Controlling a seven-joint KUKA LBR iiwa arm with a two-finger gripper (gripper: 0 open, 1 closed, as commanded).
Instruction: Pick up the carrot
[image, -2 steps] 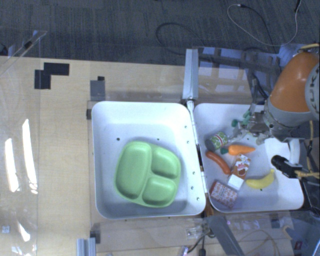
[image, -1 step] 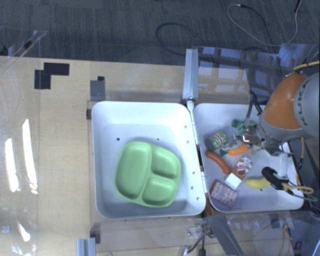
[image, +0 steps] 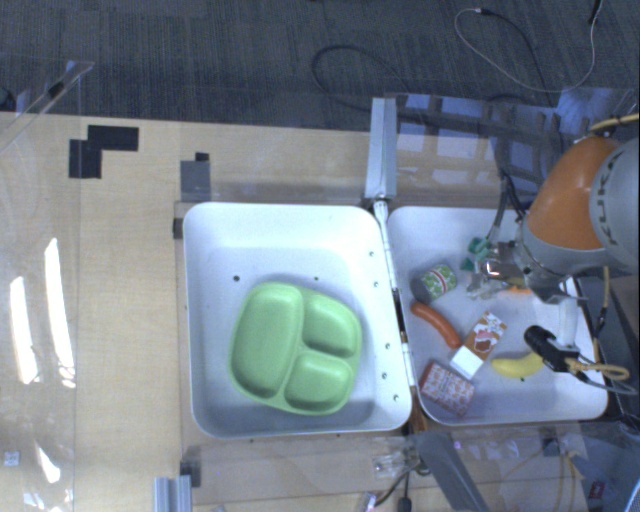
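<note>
Two white bins sit side by side, and the action is all in the right bin (image: 590, 405). The gripper (image: 492, 271) is down low near its far side, with the arm's orange band (image: 562, 205) looming over the right wall. From this angle the jaws' state cannot be told; the metal is a blur. Just beside the gripper, on its near-right side, an orange sliver pokes out: that is the carrot (image: 517, 292), mostly hidden under the wrist. Whether it is gripped cannot be told.

Around it, a small can (image: 435, 280) lies to the left, a reddish sausage (image: 435, 322) nearer the divider, then a little carton (image: 487, 335), a white block (image: 466, 362), a banana (image: 517, 367) and a dark red packet (image: 447, 388) near the front wall. A green scrap (image: 478, 245) sits at the back. Over in the left bin (image: 215, 250), a green divided plate (image: 295, 348) lies alone.
</note>
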